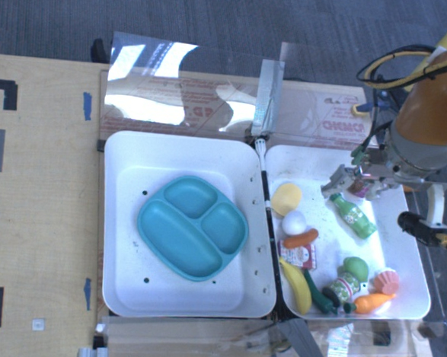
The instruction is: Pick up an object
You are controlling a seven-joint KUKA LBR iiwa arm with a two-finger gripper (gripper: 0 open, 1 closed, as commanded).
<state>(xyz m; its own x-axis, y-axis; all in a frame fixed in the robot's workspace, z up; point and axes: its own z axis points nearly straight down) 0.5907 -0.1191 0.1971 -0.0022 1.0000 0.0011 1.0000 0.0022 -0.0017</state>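
A: Bottle (353,214), green, lying tilted in the right bin (409,259), toward its far right corner. Status?

B: Gripper (351,177) sits just above the bottle's cap end, near the bin's far edge. Fingers spread apart, nothing between them, though glare makes the tips hard to read.

A: Other contents?

B: Yellow lemon (287,197), white egg (294,221) and carrot (301,237) along the left edge; banana (298,284) at the near left corner. Green ball (355,267), pink shell (388,281) near the near edge.

A: Left bin (125,167)?

B: Teal divided plate (193,227), centred.
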